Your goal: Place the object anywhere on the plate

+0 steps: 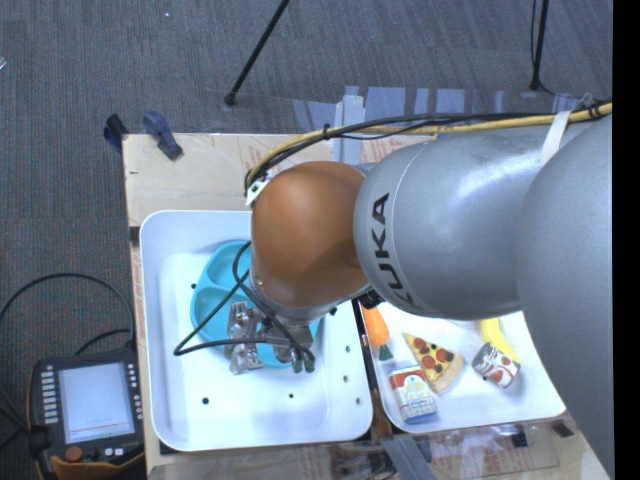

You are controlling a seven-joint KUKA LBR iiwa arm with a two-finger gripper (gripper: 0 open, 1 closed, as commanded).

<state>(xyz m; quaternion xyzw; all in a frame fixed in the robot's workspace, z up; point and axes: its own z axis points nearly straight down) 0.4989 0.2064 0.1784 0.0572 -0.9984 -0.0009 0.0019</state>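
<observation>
A blue sectioned plate (215, 293) lies in the left white bin (165, 368), largely covered by the arm's orange band. My gripper (268, 353) hangs over the plate's near right edge, seen from above amid cables. Whether anything sits between its fingers is hidden. In the right bin (545, 398) lie a toy carrot (377, 330), a pizza slice (435, 359), a small carton (412, 392), a can (495, 365) and a yellow banana (490, 330) partly under the arm.
The big grey arm covers most of the right bin and the bench behind. A teach pendant (85, 408) rests on the floor at the lower left. Tripod legs (262, 43) stand behind the bench. The left bin's near floor (270, 408) is bare white.
</observation>
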